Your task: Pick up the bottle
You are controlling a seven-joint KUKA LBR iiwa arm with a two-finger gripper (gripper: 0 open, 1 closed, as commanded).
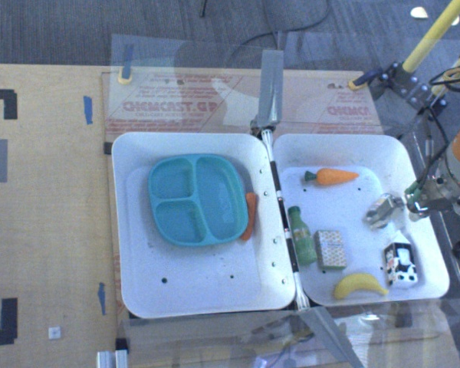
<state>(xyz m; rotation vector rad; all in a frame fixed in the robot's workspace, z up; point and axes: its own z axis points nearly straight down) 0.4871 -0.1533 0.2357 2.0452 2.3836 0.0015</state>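
Currently the green plastic bottle (pixel 300 236) lies at the right bin's (pixel 422 171) left wall; bring the metal two-finger gripper (pixel 383 210), closure state indeterminate, leftward and centre it over the bottle's body before descending.

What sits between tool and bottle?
Camera view: mostly bare bin floor between the tool and the green bottle; the speckled block sits just below that line.

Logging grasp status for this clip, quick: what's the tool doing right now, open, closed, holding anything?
Tool: cannot be told if open or closed; it sits in the right bin, apart from the green bottle, nothing seen in it.
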